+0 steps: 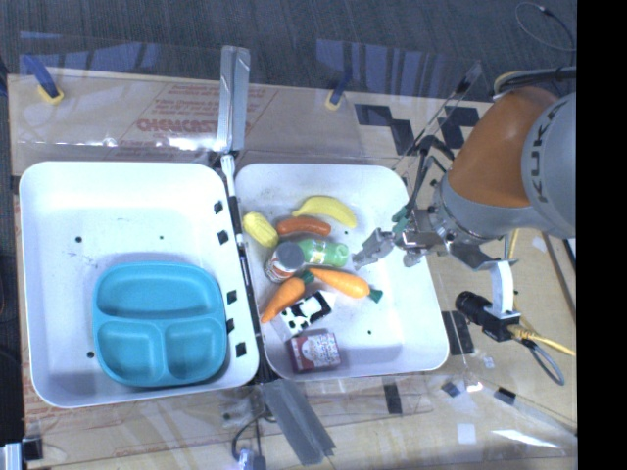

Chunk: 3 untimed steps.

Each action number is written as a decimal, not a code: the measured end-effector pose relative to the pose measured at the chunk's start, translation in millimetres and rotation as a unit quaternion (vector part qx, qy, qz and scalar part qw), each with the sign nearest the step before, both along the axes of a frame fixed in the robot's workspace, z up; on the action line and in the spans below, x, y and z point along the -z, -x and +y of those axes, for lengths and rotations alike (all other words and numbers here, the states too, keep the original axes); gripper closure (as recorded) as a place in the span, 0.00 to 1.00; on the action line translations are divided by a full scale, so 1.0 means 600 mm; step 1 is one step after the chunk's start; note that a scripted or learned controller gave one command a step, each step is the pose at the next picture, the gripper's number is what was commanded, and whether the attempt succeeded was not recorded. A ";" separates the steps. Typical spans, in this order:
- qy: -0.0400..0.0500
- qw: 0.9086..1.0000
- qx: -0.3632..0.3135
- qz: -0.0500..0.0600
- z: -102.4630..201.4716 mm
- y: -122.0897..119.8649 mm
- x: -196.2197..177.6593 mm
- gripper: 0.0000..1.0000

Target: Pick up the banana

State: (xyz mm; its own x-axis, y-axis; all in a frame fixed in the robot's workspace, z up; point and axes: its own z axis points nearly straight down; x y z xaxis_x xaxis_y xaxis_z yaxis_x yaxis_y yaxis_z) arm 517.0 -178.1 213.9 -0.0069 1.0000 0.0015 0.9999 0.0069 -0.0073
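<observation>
Gripper point(375, 248) low over the right bin point(416, 355), near its right wall, fingers pointing left toward the pile of food. Nothing between the fingers; how far apart they stand, impossible to tell from this slant.

Banana point(327, 209) up and to the left of the gripper, near but apart, at the far edge of the pile. Long axis roughly left to right, curved, ends drooping toward the gripper side, right tip the nearest part. Resting partly over a red sausage point(304, 227), just below it, so touching on that side. Open bin floor beyond it toward the far wall.

Between gripper and banana: mostly bare white floor, plus the end of a green piece point(329, 254) directly left of the fingers. Orange carrot point(340, 281) below and left of the gripper, another carrot point(282, 298) farther left. Yellow lemon-like piece point(260, 229) well left, past the sausage. Tin can point(288, 259) in the middle of the pile. Dark red packet point(313, 350) well below, alone near the front wall. Blue tray point(157, 323) in the left bin point(59, 194), far off and irrelevant.

Judged next: a short shift up and left, then a descent with the fingers closing across the short width of the banana, not along its length. Main risk, as judged: catching the sausage too, since the two lie pressed together.
</observation>
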 end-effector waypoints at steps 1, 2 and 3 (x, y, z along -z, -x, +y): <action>0.000 0.995 -0.096 -0.003 -0.053 -0.136 0.150 0.00; 0.000 0.994 -0.105 -0.002 0.011 -0.207 0.209 0.00; 0.000 0.994 -0.108 0.000 0.012 -0.208 0.197 1.00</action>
State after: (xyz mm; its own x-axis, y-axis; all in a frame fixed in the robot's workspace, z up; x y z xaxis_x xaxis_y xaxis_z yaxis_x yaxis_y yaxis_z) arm 641.9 -171.1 95.6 -0.2217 0.9751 0.0018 0.9751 0.2217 -0.0068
